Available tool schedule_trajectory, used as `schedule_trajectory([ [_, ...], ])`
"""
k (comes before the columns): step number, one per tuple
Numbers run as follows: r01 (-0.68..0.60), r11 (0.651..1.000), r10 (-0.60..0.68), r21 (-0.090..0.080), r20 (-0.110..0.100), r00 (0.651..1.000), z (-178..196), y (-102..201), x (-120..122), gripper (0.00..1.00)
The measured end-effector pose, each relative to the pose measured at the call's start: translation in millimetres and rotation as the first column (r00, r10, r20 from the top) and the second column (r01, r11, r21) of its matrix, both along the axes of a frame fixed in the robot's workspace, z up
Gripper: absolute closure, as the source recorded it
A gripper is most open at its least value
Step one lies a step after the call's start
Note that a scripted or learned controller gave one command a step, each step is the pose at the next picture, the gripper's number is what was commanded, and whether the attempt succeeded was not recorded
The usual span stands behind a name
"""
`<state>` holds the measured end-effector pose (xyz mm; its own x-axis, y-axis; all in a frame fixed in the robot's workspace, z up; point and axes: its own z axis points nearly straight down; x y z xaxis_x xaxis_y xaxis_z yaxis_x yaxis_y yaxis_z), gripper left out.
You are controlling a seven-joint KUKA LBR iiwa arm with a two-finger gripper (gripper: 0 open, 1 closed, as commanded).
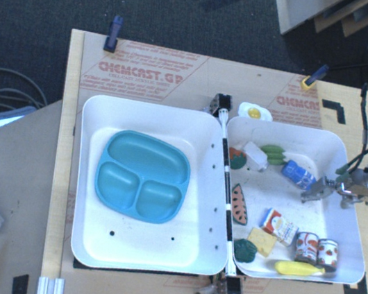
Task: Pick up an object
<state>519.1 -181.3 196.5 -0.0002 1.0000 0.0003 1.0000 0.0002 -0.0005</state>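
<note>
The right bin (351, 159) holds several toy foods. A blue can (298, 173) lies near its middle, with a green pod (273, 153) and a white piece (255, 157) to its left. My gripper (315, 192) hangs low over the bin's right part, just right of and below the blue can, and nothing is visibly held in it. Nearer the front lie a watermelon slice (239, 204), a small carton (278, 225), two red cans (316, 250), a banana (298, 269), a cheese wedge (262, 241) and a green broccoli piece (245, 250).
The left bin (86, 182) carries a blue divided plate (142, 175). A fried-egg toy (255, 112) sits on the bench just behind the right bin. A red and green item (237, 159) lies by the wall between the bins. Cables run along the right edge (366, 119).
</note>
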Motion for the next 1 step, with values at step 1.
schedule_trajectory([
  [1, -0.001, 1.000, 0.001, -0.001, 0.008, 1.000, -109.1, 69.5, -20.1, 0.00],
])
